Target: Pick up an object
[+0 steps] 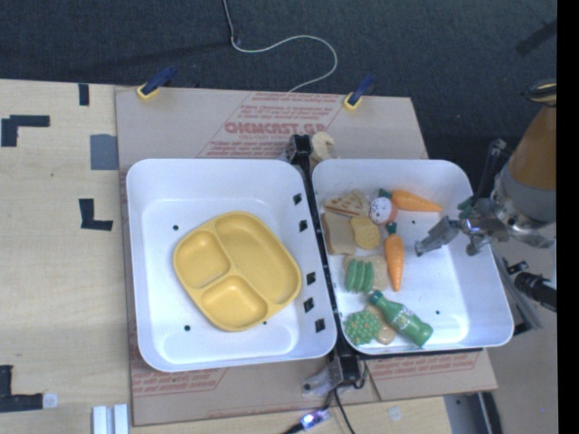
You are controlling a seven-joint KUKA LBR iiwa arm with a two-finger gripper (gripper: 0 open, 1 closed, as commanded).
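Right white bin [470, 328]: toy foods clustered at its 9 o'clock side for picking, including an orange plastic carrot [394, 259]; gripper [445, 236] at 3 o'clock, jaws spread, holding nothing, hovering beside the carrot.

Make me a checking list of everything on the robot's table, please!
Surface: a cardboard sheet on a wooden bench, bearing the left bin and the right bin side by side.
Job's things: in the right bin, two toy carrots, a green bottle, a green bunch, green pods, cracker-like pieces and a small white figure.
Clutter: a yellow divided tray in the left bin.
Grippers: the gripper hangs over the right bin's right half, beside the carrots, holding nothing.
Cables: a white cable loops behind the bins.
Surroundings: dark carpet beyond; two blue-and-yellow clamps on the cardboard's far edge.
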